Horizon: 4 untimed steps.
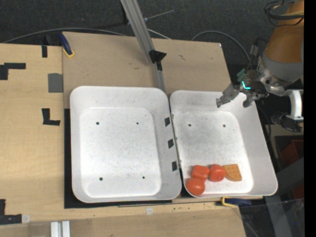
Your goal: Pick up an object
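Three red rounded objects lie bunched in the right bin's (256, 147) near corner: one (200, 171) at the left, one (217, 173) beside it, and one (195, 185) nearest the front rim. An orange, biscuit-like flat piece (233, 172) touches them on the right. My gripper (233, 101) hovers over the far right corner of that bin, well away from the objects. Its fingers are spread open with nothing between them.
The left bin (118, 95) sits beside the right one, with black clips along the shared rim. A grey metal pole (140, 26) slants in from the top toward the bins' far junction. Cables run over the dark floor behind the bench.
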{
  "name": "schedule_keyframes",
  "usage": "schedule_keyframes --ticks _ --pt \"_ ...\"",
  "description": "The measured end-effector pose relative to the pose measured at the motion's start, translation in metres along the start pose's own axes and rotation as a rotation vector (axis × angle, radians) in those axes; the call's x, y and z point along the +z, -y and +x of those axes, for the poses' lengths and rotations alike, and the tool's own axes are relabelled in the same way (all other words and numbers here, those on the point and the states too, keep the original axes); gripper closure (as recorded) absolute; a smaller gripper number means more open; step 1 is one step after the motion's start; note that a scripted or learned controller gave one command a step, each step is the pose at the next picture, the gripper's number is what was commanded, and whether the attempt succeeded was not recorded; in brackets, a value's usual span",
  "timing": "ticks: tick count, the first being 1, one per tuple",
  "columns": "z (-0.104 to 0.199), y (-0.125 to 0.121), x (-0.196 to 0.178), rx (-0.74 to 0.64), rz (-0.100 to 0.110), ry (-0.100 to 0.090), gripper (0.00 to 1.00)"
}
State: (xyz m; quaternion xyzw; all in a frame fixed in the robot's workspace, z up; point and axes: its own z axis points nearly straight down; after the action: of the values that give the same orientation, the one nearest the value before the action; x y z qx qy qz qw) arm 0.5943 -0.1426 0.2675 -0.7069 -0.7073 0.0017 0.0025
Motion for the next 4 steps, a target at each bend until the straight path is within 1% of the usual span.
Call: schedule_keyframes --ticks 1,2,3,4 --pt "0.000 -0.001 -0.003 -0.002 -0.004 0.001 0.00" --pt "0.000 -0.003 0.041 -0.001 0.000 0.002 0.00" --pt "0.009 -0.007 0.101 -0.002 0.002 0.001 0.00" --pt "0.009 -0.012 0.164 -0.001 0.002 0.001 0.00"
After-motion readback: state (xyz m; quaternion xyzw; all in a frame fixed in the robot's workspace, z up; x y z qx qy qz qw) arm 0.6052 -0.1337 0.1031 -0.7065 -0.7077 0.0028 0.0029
